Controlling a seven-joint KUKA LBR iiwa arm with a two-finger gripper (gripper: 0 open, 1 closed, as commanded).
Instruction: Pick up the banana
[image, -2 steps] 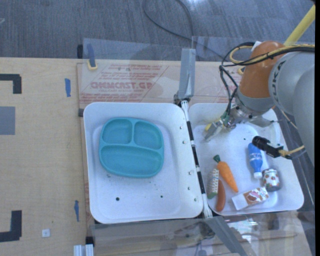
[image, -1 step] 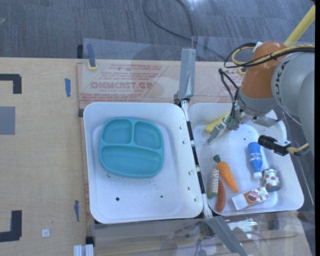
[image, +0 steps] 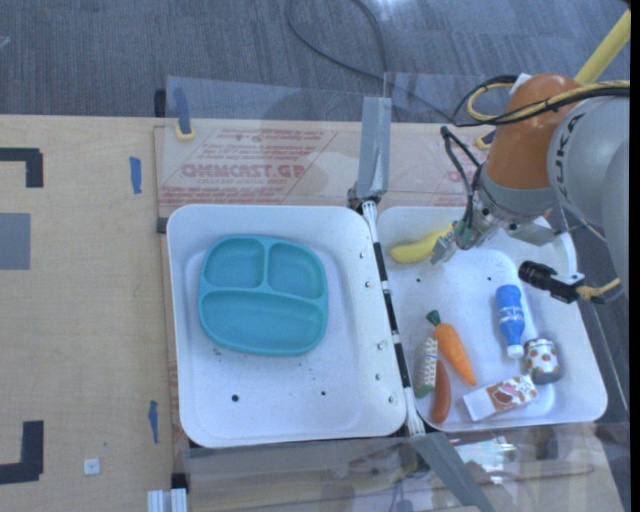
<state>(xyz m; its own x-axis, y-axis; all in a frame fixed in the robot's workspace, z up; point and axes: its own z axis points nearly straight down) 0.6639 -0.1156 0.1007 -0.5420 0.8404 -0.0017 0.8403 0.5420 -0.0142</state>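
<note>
Banana (image: 418, 248) lies in the far-left corner of the right bin (image: 590, 392), long axis running left to right, its left end close to the divider between the bins. Gripper (image: 455, 240) is low at the banana's right end, touching or very nearly so; whether the tips straddle the fruit or sit just beside it cannot be read from this angle, and the finger opening cannot be told either, so no hold is claimed. Judged step: closing in for the grasp. To do it well, the tips should sit across the short width of the banana, nearer its middle than its end, since a pinch at the tapered end would likely let it swing or slip; the bin wall and divider close by leave little room on the far and left sides, so the approach wants to be straight down. Other contents sit nearer and to the right, well apart from the banana: carrot (image: 455, 350), blue bottle (image: 510, 315), small can (image: 541, 360). Left bin (image: 200, 400) holds a teal divided plate (image: 264, 296). Bins rest on a pale wooden bench (image: 80, 300); grey carpet floor (image: 200, 40) beyond the far edge
</note>
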